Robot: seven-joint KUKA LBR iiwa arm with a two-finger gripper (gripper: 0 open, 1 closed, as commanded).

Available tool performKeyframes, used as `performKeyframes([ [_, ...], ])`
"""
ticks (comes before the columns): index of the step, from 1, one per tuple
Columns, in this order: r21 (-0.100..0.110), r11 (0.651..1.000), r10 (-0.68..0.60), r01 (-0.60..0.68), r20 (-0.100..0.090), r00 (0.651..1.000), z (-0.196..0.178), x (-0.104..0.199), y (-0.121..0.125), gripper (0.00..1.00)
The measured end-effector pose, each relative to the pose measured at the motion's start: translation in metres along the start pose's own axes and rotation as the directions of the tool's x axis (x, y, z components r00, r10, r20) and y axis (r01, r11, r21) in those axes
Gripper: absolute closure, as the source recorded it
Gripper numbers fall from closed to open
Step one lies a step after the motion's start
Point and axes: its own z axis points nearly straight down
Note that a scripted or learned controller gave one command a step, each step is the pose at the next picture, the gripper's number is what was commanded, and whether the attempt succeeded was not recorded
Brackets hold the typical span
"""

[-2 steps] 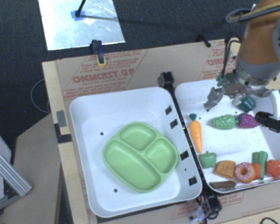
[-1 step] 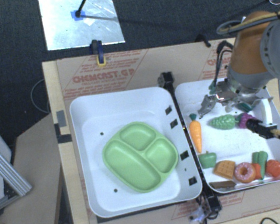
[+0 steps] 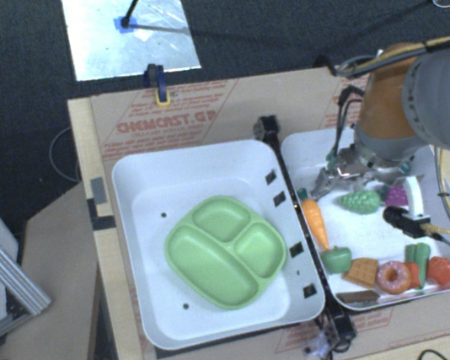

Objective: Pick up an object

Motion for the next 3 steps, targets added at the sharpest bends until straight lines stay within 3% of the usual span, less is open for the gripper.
performKeyframes([
  [1,-0.005,1.000,0.000,0.000,0.000,1.000,-0.013,0.000,0.001,1.00],
  [3,-0.007,1.000,-0.002,0.002,0.001,1.000,-0.126,-0.012,-0.003,1.00],
])
